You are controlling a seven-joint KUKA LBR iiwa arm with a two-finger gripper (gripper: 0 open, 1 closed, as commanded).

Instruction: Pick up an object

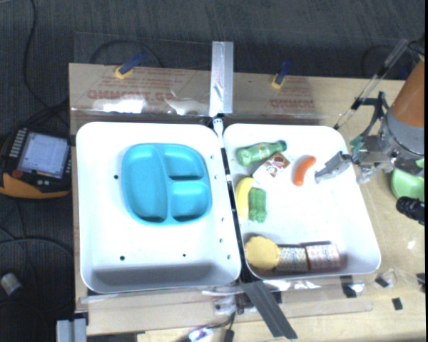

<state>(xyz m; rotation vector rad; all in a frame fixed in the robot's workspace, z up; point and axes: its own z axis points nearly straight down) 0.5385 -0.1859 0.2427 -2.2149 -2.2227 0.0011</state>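
Note:
The right bin (357, 212) holds several objects. A green bottle (260, 151) lies near its back edge, with a small white and red packet (276, 166) just in front of it. An orange sausage-shaped piece (302, 169) lies to the right of the packet. By the left wall are a yellow banana (243, 194) and a green block (257, 204). At the front lie a round yellow item (262, 253) and a brown patterned box (308, 256). My gripper (333, 167) hangs over the bin's right side, just right of the orange piece, with nothing visibly in it.
The left bin (100, 212) holds a blue divided plate (167, 182). A metal post (221, 77) rises behind the seam between the bins. A light green object (406, 182) sits on the bench right of the bins, with cables near it.

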